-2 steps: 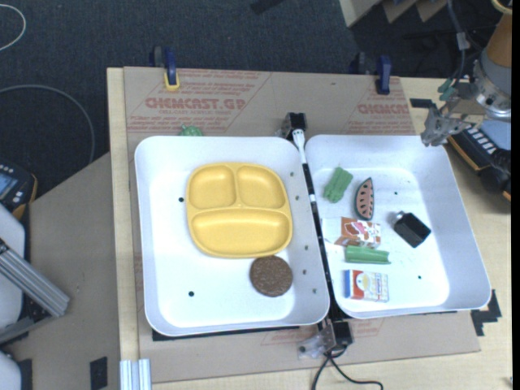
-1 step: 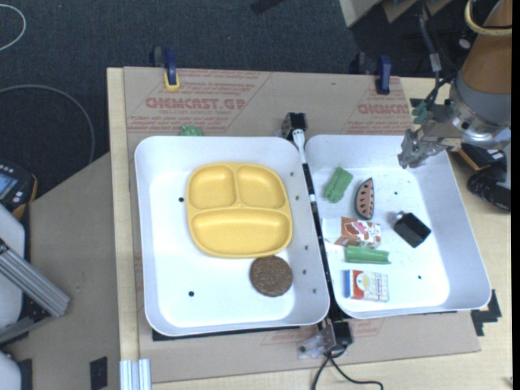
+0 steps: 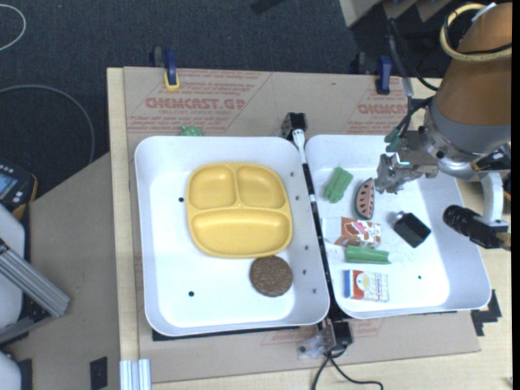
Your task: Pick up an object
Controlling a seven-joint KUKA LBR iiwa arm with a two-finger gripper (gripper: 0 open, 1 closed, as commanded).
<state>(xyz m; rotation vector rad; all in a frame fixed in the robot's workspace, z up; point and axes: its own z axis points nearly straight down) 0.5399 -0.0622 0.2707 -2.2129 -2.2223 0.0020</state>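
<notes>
Two shallow white plastic bins side by side on a desk [image 3: 130,218] topped with brown printed cardboard, held by two blue clamps at the far edge. Dark carpet around it, loose cables on the floor.

Left bin [image 3: 158,242]: one yellow divided plate [image 3: 240,210], glossy, three compartments, rounded corners. One brown round patty [image 3: 270,275], rough speckled surface, sits just beside the plate's near edge.

Right bin [image 3: 455,287], six items:
- one green flat block [image 3: 338,184], tilted, near the far-left corner
- one watermelon slice [image 3: 366,199], red with dark seeds, curved
- one black small box [image 3: 412,228], matte, tilted
- one red-and-white packet [image 3: 360,232], printed
- one green long piece [image 3: 367,255], lies just below that packet
- one white card box [image 3: 365,285], red and blue print, flat, nearest the front edge

Arm comes in from the right, grey body with an orange band. Pincer [image 3: 393,173] hangs over the right bin's far side, just beside the watermelon slice. Can't tell if its fingers are open or closed; nothing visibly between them.
</notes>
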